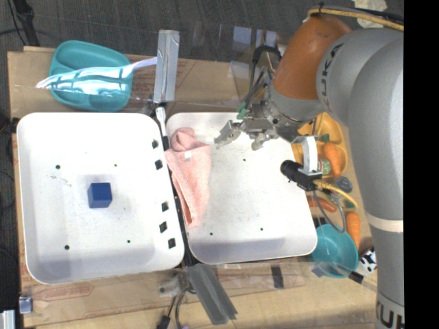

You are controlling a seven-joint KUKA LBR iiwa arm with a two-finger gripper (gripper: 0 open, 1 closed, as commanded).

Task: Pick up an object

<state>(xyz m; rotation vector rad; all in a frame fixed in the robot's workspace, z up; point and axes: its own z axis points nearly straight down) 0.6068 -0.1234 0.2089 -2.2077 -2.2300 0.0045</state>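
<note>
While I watch through the overhead camera, I take the right-hand bin (254, 204) as my reference for everything else. Inside it lies a pink cloth (189, 173), crumpled at the top and draped down along the bin's left wall; the rest of that bin's floor is bare white. The gripper (240, 141) hangs over the upper part of this bin, just beside the cloth's top end. Its fingers (223, 138) are spread apart with nothing between them.

Touching this bin on its left side is the left-hand bin (68, 149), which holds one small blue cube (100, 195), sitting alone near the middle of its floor and well apart from the gripper.

Outside the right-hand bin, a teal bowl (335, 249) sits at its lower right corner. Some orange items (334, 157) lie along its right edge, partly hidden by the arm, so I cannot name them. Far off beyond its upper left corner rests a teal scoop (89, 81).
</note>
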